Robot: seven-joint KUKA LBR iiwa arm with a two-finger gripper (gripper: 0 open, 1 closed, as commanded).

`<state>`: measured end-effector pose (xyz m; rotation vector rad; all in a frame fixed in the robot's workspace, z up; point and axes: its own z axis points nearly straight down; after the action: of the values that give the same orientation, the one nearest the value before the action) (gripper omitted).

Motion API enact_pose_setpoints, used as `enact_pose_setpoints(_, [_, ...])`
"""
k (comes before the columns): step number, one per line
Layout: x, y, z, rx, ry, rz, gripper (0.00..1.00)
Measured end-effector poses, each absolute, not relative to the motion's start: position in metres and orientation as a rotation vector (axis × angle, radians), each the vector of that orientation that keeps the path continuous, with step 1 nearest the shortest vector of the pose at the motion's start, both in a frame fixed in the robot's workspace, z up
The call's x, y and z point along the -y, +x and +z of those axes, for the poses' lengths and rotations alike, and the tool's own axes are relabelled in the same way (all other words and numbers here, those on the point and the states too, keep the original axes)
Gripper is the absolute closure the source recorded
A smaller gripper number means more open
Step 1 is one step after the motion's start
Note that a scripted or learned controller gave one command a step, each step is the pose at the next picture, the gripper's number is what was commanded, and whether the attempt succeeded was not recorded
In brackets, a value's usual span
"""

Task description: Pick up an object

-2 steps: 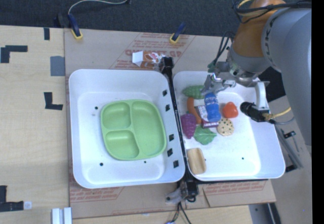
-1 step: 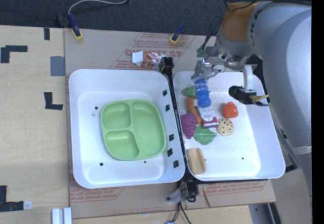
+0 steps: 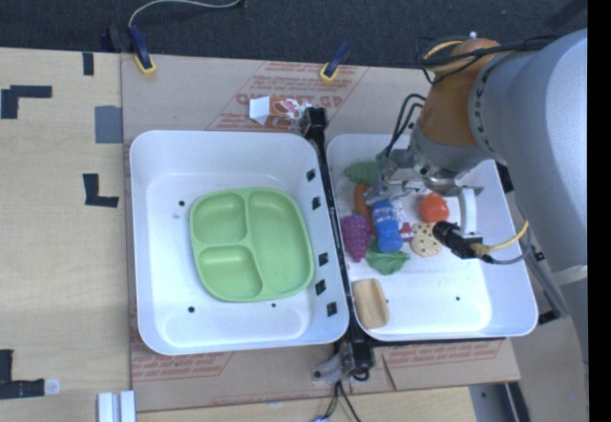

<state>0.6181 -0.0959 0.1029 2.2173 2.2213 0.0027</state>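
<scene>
The gripper [image 3: 399, 189] hangs over the right bin [image 3: 477, 301]; fingers' state unclear. Blue item [image 3: 388, 227] just below, orange ball [image 3: 432, 208] beside.

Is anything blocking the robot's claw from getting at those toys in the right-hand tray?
Nothing visible blocks it. The gripper sits low over the toy pile in the right bin, just above the blue toy. The toys are tightly packed, though: the purple grapes and a green piece crowd the blue one.
</scene>
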Motion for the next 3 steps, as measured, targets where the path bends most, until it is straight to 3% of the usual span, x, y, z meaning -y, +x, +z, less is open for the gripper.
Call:
enact_pose_setpoints(1, [0.103, 0.659, 0.088, -2.270, 2.262, -0.059, 0.00])
enact_pose_setpoints(2, [0.101, 0.650, 0.089, -2.246, 2.243, -0.031, 0.00])
enact_pose_setpoints(3, [0.097, 0.591, 0.094, -2.209, 2.205, 0.023, 0.00])
